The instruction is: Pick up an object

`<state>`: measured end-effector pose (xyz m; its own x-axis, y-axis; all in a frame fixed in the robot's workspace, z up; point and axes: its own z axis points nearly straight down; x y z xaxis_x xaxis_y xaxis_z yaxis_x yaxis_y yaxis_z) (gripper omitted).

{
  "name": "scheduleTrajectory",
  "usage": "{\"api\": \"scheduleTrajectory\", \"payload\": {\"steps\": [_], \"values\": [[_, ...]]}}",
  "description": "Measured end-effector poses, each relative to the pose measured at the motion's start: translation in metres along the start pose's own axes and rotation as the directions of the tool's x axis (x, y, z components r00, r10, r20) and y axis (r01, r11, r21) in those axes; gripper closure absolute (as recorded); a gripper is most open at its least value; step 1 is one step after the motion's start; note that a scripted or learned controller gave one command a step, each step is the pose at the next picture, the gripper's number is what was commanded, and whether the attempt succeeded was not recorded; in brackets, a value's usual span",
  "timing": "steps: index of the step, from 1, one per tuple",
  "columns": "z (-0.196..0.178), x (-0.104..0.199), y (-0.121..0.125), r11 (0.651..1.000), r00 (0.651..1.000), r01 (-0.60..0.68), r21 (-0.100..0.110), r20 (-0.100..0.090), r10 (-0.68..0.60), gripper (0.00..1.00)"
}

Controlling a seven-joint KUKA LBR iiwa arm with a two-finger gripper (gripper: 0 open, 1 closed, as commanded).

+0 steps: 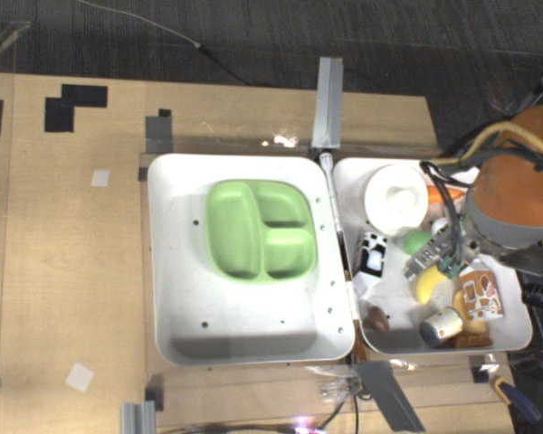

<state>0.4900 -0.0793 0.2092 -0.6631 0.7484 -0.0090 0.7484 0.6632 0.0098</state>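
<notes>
The right bin (525, 333) holds a jumble of objects. A white round cup (395, 197) sits at its back, with a small green object (415, 240) just in front of it. A yellow object (430, 286) lies in the middle, beside an orange-and-white snack packet (480, 297). A small can (441, 325) rests near the front, and a brown lump (376, 317) lies at the front left. A black-and-white item (372, 255) leans by the left wall. My gripper (437, 257) hangs low over the yellow object, between it and the green one.
The left bin (176, 333) holds a green divided plate (258, 229). A metal post (328, 102) stands behind the seam between the bins. The arm's grey body and orange band (516, 193) cover the right bin's back right corner.
</notes>
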Motion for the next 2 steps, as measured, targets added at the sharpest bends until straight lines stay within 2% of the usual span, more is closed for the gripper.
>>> {"api": "scheduleTrajectory", "payload": {"steps": [1, 2], "values": [[-0.019, -0.015, 0.057, 0.999, 0.999, -0.048, 0.003, -0.003, 0.048, 1.00], [-0.018, -0.061, 0.049, 0.999, 0.999, -0.054, 0.007, -0.003, 0.054, 1.00]]}}
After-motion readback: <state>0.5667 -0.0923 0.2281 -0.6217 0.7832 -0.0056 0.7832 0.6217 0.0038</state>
